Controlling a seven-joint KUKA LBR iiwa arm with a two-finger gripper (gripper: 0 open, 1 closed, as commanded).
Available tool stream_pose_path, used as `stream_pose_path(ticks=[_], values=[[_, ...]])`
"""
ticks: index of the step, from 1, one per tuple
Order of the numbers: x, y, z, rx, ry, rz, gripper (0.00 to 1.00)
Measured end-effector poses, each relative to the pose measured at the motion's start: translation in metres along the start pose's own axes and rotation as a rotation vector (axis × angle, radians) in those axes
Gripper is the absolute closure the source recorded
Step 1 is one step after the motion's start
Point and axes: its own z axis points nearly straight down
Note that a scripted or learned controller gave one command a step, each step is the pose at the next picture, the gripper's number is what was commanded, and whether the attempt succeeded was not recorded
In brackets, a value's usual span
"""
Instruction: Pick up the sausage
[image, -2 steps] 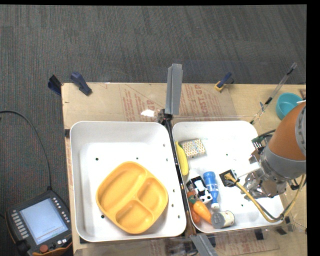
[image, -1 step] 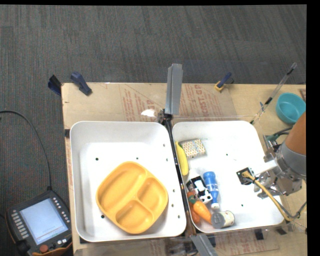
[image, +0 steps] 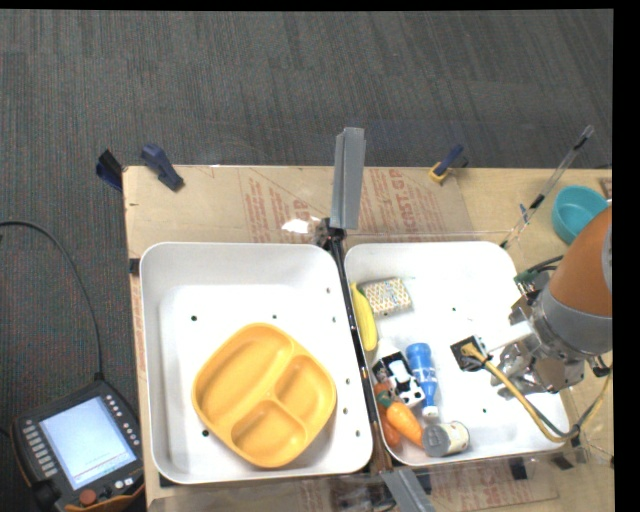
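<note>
**Risk: wrong pick in a crowded corner**

Sausage, as best judged, is the small reddish-brown piece against the left wall of the right bin. It touches the carrot and lies just below the black-and-white box. It is too small to identify with certainty. The pincer hangs over the right side of the same bin, well apart from that cluster. Whether it is open or closed cannot be told from this view.

Likely faults:

1. Misidentification. The carrot is similar in colour and lies in contact, so the pincer may close on it instead.
2. Blocked approach. The bin wall, the blue bottle and the can crowd the target. A descent may strike 1 of them and push the target aside.
3. Double grasp. 2 items may lift together, then slip.
</note>
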Motion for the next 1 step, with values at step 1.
stream_pose_path(ticks=[1], values=[[0.0109,0.0792,0.0121,0.0,0.0,-0.016,1.0]])
